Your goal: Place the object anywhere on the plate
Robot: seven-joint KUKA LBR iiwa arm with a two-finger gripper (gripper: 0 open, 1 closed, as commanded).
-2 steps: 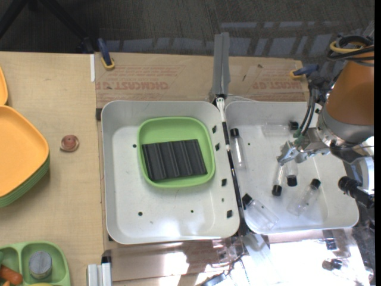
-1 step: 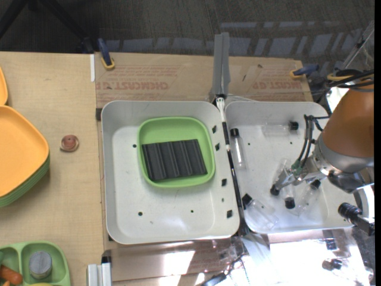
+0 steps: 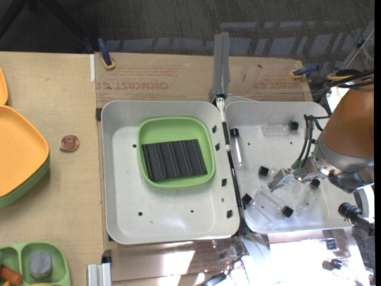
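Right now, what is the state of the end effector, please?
End effector: low in the right bin; whether it is open, closed or holding something cannot be told.

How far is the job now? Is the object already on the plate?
Done: a dark ribbed object already lies flat on the green plate in the left bin. In hand: nothing visible; the gripper is over the right bin. Left: apparently nothing.

Even overhead light fills the shallow white left bin (image 3: 119, 219); harsh glare washes out the lower right corner, softening detail.
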